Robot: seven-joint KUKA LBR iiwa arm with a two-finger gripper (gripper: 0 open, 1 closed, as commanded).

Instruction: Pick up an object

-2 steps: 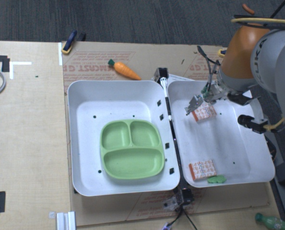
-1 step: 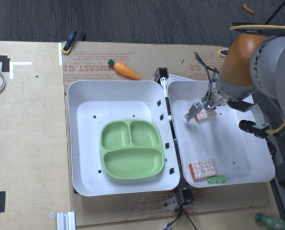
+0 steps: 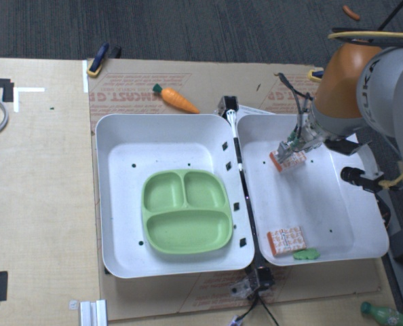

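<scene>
From the camera view, the grey arm point(image 3: 381, 94) with its orange band reaches in from the right over the right bin point(image 3: 364, 246). Its pincer point(image 3: 298, 141) hangs low near that bin's upper left part, just above a small red-and-white packet point(image 3: 288, 159); whether the packet sits between the fingers or merely under them I cannot tell, nor how far apart they stand. A second red-and-white packet point(image 3: 285, 239) lies near the right bin's front edge, with a small green piece point(image 3: 306, 254) just beside it. The left bin point(image 3: 113, 202) holds a green divided plate point(image 3: 186, 211). An orange carrot point(image 3: 176, 98) lies on the table point(image 3: 39, 202) behind the left bin
</scene>
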